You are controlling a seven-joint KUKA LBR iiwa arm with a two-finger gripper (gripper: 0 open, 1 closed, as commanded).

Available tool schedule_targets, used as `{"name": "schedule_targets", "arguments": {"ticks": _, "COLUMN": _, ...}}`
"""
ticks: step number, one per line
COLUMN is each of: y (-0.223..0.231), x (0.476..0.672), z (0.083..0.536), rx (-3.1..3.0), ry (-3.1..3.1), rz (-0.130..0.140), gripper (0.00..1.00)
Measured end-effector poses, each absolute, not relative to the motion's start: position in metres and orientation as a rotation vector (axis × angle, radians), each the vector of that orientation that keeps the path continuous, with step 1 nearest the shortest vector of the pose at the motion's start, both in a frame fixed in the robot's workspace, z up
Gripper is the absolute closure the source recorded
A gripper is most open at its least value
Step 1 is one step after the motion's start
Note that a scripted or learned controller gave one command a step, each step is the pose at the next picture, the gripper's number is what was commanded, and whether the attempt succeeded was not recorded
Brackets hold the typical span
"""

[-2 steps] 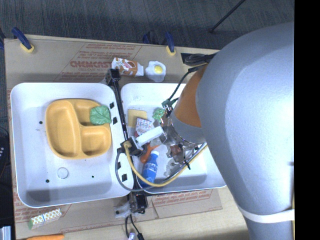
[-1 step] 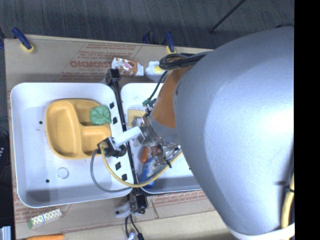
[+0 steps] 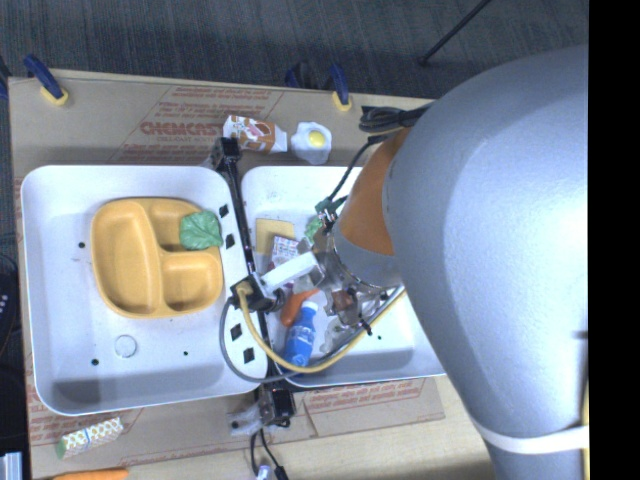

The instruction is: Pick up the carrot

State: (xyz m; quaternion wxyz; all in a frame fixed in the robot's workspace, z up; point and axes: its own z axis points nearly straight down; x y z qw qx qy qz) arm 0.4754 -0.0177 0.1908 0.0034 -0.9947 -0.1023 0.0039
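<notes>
Tool (image 3: 345, 303) low in right bin (image 3: 400, 353), lower centre of frame; finger state impossible to tell. Carrot (image 3: 293, 308) lying just left of tool, above blue bottle (image 3: 300, 336). Yellow tray (image 3: 150, 258) in left bin (image 3: 60, 268).

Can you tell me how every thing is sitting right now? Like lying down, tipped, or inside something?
Carrot: lying in the right bin, partly under the gripper.
Blue bottle: lying on its side in the right bin, beside the carrot.
Yellow tray: flat in the left bin.
Lettuce leaf: resting on the tray's edge.
Gripper: low over the right bin, near the carrot.
Arm: reaching over the right bin.
</notes>
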Motion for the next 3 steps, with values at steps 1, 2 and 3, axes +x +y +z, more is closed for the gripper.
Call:
{"name": "schedule_targets", "arguments": {"ticks": 1, "y": -0.016, "x": 0.476, "z": 0.200, "rx": -3.112, "ry": -0.333, "rz": 0.018, "gripper": 1.00}}
{"name": "schedule_targets", "arguments": {"ticks": 2, "y": 0.039, "x": 0.476, "z": 0.248, "rx": -3.119, "ry": -0.350, "rz": 0.007, "gripper": 1.00}}
{"name": "schedule_targets", "arguments": {"ticks": 3, "y": -0.008, "x": 0.475, "z": 0.218, "rx": -3.115, "ry": -0.373, "rz": 0.010, "gripper": 1.00}}
